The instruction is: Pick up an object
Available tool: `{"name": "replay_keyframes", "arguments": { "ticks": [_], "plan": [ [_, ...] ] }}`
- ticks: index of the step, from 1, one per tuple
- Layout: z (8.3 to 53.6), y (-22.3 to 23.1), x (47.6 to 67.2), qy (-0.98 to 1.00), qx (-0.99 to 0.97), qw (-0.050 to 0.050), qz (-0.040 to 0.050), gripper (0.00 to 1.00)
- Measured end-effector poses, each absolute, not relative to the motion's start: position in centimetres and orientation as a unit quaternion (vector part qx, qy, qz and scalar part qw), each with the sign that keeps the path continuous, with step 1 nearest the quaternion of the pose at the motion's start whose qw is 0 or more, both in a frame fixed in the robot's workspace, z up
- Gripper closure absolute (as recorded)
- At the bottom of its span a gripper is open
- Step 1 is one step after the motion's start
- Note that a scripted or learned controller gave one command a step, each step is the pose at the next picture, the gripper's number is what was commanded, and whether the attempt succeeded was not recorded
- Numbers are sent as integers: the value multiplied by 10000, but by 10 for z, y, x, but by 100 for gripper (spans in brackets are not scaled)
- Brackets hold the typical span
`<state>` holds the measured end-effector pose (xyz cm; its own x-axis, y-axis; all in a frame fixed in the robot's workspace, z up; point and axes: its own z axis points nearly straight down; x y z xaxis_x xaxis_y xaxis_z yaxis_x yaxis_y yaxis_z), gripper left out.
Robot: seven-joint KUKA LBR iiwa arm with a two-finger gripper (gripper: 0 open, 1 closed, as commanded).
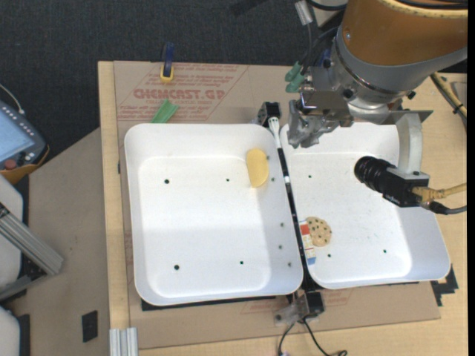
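The left bin (148, 221) holds a yellow piece (257, 167) near its right wall with wide bare floor around it, the right bin (415, 251) holds a cookie (319, 231) by the divider, and the gripper (303, 136), its jaw state unclear, hangs over the right bin's far-left corner.

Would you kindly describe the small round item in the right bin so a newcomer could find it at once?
Start at the right white bin and go to its left side, by the divider between the bins. There lies a round chocolate-chip cookie, tan with dark spots, unlike the plain yellow oval piece in the left bin.
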<state>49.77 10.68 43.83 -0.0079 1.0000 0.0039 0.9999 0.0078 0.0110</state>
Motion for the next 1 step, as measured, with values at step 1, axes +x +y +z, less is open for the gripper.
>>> {"name": "replay_keyframes", "arguments": {
  "ticks": [1],
  "plan": [
    [404,99,478,7066,7076,-18,-26,100]
  ]
}}
